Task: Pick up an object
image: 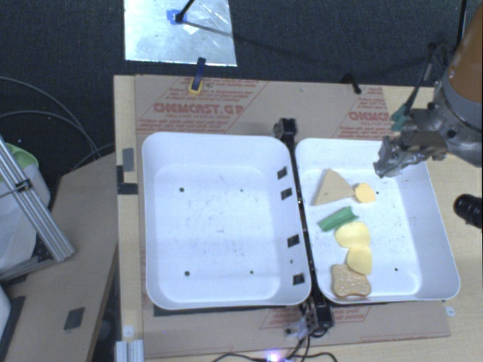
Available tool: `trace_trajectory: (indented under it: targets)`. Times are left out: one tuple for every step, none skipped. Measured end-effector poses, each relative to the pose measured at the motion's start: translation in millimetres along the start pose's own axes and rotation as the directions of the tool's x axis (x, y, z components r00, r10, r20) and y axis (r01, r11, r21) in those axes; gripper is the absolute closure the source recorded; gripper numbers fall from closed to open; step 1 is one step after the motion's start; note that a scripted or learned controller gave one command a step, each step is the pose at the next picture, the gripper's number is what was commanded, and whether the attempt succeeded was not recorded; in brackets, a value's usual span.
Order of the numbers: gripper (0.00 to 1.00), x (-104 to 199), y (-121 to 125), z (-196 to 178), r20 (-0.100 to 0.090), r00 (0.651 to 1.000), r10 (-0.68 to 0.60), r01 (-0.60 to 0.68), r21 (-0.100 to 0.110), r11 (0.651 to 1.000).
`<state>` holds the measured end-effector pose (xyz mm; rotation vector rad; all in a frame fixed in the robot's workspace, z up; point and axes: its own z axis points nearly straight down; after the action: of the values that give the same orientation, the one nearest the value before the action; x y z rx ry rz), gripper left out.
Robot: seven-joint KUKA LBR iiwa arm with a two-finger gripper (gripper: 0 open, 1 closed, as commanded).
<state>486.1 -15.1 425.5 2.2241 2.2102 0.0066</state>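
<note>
**Tool over right bin, pre-grasp**

Tool [386,166] hovering above right bin [434,225], nothing pinched; finger state unreadable. Nearest target: small yellow round piece [365,194], beside tan wedge [333,187]. Green stick [336,218], cookie [350,282] further down, clustered along divider.

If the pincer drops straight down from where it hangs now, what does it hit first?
Most likely bare floor of the right bin, just right of the small yellow piece. The pincer hangs above and to that piece's right; depth is unclear, so it could clip the piece's edge.
</note>
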Motion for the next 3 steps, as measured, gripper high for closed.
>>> trace_trajectory:
  targets:
    - [1.00, -72.7, 0.6, 4.7, 0.001, 1.000, 0.001, -0.001, 0.003, 1.000]
    - [1.00, 18.8, 46.4, 53.6, -0.003, 1.000, -0.018, 0.018, 0.008, 1.000]
    - [1.00, 22.8, -1.6, 60.6, -0.002, 1.000, -0.011, 0.011, 0.007, 1.000]
